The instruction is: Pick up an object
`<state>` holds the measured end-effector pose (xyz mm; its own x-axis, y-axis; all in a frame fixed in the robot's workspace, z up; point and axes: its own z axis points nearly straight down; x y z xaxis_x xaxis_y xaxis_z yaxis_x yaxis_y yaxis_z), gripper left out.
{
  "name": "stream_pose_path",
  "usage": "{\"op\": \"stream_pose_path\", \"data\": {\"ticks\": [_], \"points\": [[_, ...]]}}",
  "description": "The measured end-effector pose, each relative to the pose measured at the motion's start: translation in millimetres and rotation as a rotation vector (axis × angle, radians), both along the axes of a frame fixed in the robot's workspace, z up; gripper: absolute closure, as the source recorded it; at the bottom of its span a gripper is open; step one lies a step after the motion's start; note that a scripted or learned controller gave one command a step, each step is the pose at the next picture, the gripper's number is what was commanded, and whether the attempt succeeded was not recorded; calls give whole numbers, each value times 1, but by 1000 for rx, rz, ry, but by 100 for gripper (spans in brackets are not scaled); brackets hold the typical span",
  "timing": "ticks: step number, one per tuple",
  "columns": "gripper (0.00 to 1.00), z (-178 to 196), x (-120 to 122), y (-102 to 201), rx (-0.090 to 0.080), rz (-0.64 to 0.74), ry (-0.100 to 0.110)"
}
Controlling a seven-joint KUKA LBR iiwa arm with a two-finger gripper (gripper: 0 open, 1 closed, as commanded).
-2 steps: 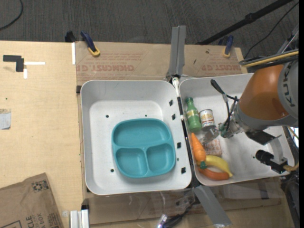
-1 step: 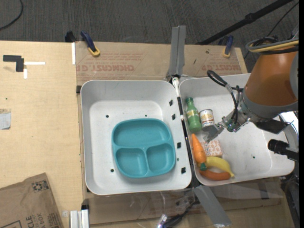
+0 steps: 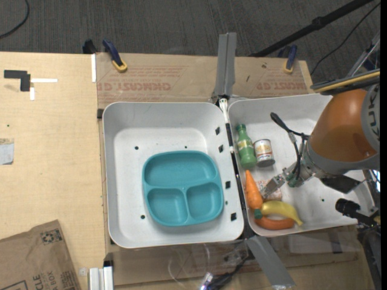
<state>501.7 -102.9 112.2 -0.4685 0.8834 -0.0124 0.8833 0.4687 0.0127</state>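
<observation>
Your tool [image 3: 277, 185] hangs low in the right bin [image 3: 314, 109], just right of the carrot [image 3: 253, 190]; can't tell its state. Banana [image 3: 280, 209] and a red piece crowd the near-left corner, so you could snag two or knock the can [image 3: 263, 152].

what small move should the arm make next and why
Probably ease the gripper down and slightly left onto the carrot. It sits just right of the carrot, nothing shows between its fingers, and the banana lies close below.

tool [image 3: 275, 187] over right bin [image 3: 314, 110] | beside carrot [image 3: 253, 190] | banana [image 3: 282, 210] near
</observation>
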Motion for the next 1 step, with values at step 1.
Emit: {"op": "stream_pose_path", "data": {"ticks": [1], "points": [[0, -1, 126, -54, 11, -162, -19]]}}
